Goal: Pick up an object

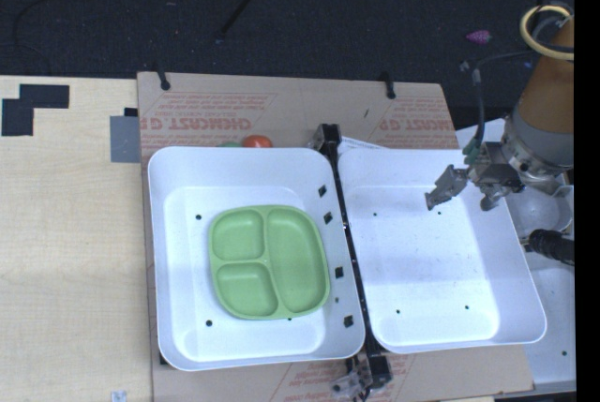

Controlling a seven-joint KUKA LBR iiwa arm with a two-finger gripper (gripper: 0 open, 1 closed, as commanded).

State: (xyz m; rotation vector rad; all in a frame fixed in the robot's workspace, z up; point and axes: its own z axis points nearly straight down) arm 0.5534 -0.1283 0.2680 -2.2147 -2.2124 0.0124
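A light green divided plate (269, 260) with three compartments lies flat in the left bin (178, 203). My gripper (466, 194) hangs over the far right part of the right bin (441, 297), well away from the plate. Its two dark fingers (442, 192) stand apart, open, with nothing between them.
A small red-orange object (256, 142) and a bit of green (228, 144) sit on the cardboard just behind the left bin's far rim. A black divider (339, 241) with clips runs between the bins. A cable (480, 110) loops down to the wrist at right.
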